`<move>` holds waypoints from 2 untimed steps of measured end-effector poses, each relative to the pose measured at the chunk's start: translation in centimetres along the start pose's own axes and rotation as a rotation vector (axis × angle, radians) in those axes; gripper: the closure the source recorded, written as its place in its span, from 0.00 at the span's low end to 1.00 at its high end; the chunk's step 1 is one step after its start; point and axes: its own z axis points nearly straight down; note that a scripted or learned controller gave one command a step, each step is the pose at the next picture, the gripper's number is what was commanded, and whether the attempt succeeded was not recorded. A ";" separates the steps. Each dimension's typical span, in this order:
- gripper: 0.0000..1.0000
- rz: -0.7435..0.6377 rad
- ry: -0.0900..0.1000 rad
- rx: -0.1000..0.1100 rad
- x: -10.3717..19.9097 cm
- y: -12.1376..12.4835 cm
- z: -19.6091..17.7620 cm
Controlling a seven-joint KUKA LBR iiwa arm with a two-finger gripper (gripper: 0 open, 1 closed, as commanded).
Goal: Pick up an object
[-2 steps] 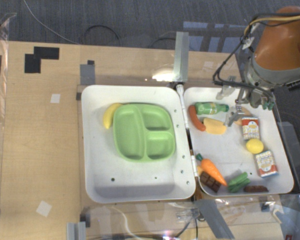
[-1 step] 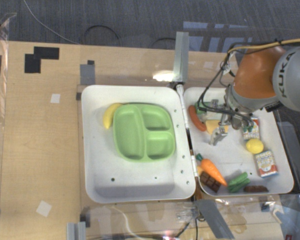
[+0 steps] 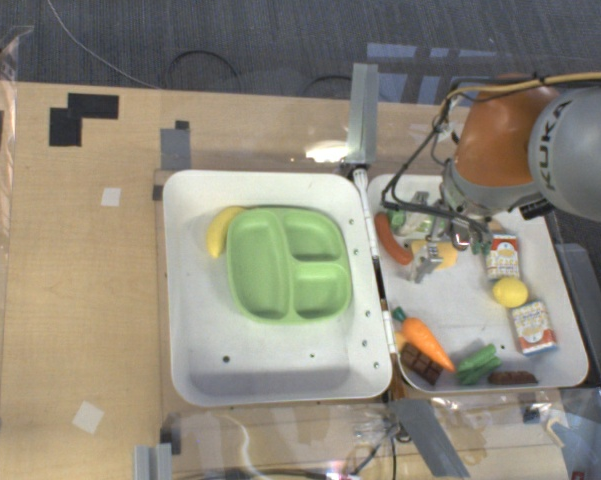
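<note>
My gripper hangs low over the upper left part of the right bin, with its fingers slightly apart and nothing seen between them. A red sausage lies just to its left, close to the bin's wall. A small yellow piece sits right beside the fingertips on the right. Further down the bin lie an orange carrot, a chocolate block and a green vegetable. A lemon rests at the right.
Two small printed cartons stand along the right bin's right side, and a dark bar lies at its front edge. The left bin holds a green divided plate and a banana. The arm's cables loop above the gripper.
</note>
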 end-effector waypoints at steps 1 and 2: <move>1.00 -0.003 -0.036 0.001 -0.8 0.2 -1.6; 1.00 -0.048 -0.037 0.000 -3.2 1.6 -14.3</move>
